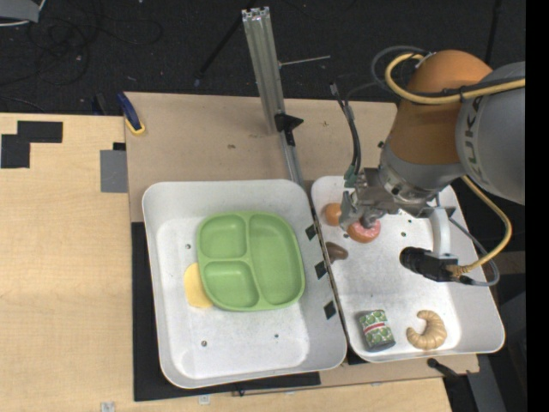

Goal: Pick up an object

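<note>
Reaching down into the right bin (480, 337), the gripper (358, 221) is hanging right over a pink donut (366, 231) near the bin's top left corner. How it is set is hard to tell from up here — the wrist is hiding it. Nothing looks lifted yet, so the picking up is probably still to do.

An orange ball (332, 214) is sitting just beside the donut, and a small brown thing (336, 251) is lying near the bin's left edge — it is crowded there. A green can (376, 330) and a croissant (428, 329) are lying well apart, lower down. Next door, the left bin (171, 350) is holding a green tray (250, 260) and a yellow thing (195, 287) peeking out from under it.
</note>
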`<move>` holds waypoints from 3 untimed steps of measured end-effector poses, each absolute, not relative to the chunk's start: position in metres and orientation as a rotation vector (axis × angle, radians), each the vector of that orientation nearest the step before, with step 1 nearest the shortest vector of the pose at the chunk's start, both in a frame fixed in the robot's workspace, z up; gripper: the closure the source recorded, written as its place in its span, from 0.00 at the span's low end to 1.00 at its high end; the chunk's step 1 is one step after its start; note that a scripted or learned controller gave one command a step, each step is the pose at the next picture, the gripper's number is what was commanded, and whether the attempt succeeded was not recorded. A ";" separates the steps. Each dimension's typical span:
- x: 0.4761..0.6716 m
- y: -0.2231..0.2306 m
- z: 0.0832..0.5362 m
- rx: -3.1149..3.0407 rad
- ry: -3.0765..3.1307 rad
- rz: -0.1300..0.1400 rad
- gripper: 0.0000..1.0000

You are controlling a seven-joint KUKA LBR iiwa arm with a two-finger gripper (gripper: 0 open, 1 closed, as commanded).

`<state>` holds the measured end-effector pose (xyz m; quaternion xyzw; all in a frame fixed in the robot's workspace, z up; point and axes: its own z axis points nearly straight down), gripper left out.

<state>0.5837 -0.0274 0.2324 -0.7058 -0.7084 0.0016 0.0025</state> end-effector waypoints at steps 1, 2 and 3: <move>0.561 0.011 0.234 -2.215 -2.222 0.005 1.00; 0.534 0.066 0.228 -2.212 -2.223 0.006 1.00; 0.513 0.106 0.228 -2.212 -2.223 0.006 1.00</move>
